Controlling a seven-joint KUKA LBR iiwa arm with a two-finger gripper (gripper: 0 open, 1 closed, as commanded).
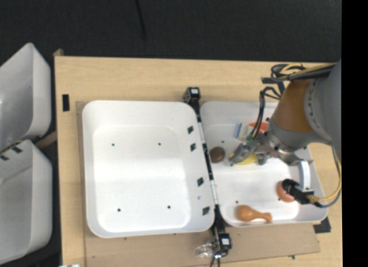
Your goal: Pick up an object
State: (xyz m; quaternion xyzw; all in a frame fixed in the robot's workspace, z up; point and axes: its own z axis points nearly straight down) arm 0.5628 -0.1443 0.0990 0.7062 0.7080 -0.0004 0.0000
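A: Gripper [244, 155] sits low in the right bin [253, 197], its tip over a yellow piece [248, 160]. Whether it is released or clenched, I cannot tell.

B: What lies around it?

A: A brown ball [217, 155] just to its left, near the divider. An orange pear-shaped toy [252, 214] lies by the bin's near wall. An orange-red item [284, 190] rests by the cable.

B: And the left bin [138, 168]?

A: White, beside the right one.

A light wooden bench [132, 79] carries two shallow white bins touching side by side. The left bin [92, 168] sits at nine o'clock, the right bin [230, 113] at three o'clock.
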